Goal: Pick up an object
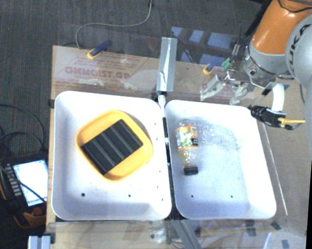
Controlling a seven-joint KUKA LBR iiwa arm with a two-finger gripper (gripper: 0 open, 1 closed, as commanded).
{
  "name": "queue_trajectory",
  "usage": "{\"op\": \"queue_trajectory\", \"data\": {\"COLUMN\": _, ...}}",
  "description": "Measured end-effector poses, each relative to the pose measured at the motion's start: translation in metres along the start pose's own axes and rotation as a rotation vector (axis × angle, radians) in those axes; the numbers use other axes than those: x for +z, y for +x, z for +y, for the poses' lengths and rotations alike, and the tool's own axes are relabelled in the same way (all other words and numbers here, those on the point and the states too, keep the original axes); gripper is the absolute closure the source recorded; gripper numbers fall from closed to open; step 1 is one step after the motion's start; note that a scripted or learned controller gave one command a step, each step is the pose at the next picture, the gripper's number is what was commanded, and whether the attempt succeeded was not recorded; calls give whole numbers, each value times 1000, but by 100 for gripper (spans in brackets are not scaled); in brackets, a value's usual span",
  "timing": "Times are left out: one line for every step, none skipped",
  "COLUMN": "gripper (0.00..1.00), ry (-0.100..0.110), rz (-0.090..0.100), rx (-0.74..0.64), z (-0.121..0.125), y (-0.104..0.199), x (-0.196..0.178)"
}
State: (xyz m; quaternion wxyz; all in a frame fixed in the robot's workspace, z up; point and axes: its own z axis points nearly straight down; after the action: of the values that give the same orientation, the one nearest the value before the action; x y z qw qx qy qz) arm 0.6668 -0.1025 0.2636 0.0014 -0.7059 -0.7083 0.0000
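Note:
A small clear plastic bottle (187,144) with an orange label and a black cap lies on its side in the right bin (231,191), near that bin's left wall. A yellow dish-like object with a black ribbed top (114,144) rests in the left bin (64,194). My gripper (224,93) hangs over the far rim of the right bin, above and to the right of the bottle. Its two pale fingers (210,89) are spread apart with nothing between them.
A metal divider post (165,68) stands behind the seam between the bins. Blue-and-yellow clamps (98,49) sit on the cardboard backing. A black-and-yellow fitting (272,117) juts from the arm over the right bin's far right corner. Cables and a tablet (25,178) lie at left.

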Motion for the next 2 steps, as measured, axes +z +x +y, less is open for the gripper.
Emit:
{"op": "queue_trajectory", "data": {"gripper": 0, "ry": 1, "rz": -3, "rx": -26, "z": -44, "y": 3, "x": 96}}
{"op": "queue_trajectory", "data": {"gripper": 0, "ry": -15, "rz": -17, "rx": -24, "z": -38, "y": -13, "x": 138}}
